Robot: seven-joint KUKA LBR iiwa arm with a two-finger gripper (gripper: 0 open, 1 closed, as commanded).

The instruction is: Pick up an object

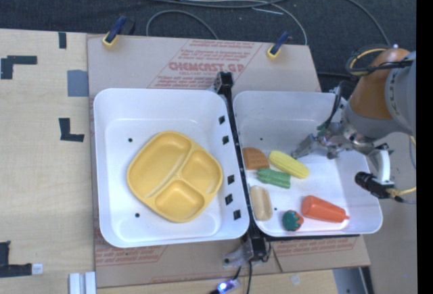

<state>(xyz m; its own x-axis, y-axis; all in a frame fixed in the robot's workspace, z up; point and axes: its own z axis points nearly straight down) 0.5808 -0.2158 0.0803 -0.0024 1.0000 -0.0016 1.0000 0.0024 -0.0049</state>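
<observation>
The right bin (pixel 284 107) holds several toy foods. A yellow corn cob (pixel 289 163) lies near the middle, with a green vegetable (pixel 273 178) just below it and a brown bread piece (pixel 255 158) to its left. A tan bun (pixel 261 203), a small green and red piece (pixel 292 219) and an orange carrot (pixel 325 209) lie along the front. My gripper (pixel 315 145) hangs low over the bin's right half, just right of and above the corn, with nothing visibly in it.
The left bin (pixel 111 151) holds a yellow divided plate (pixel 176 174). A black divider (pixel 233 151) runs between the bins. The arm (pixel 379 100) comes in over the right bin's right wall. Cables and two yellow clamps lie behind the bins.
</observation>
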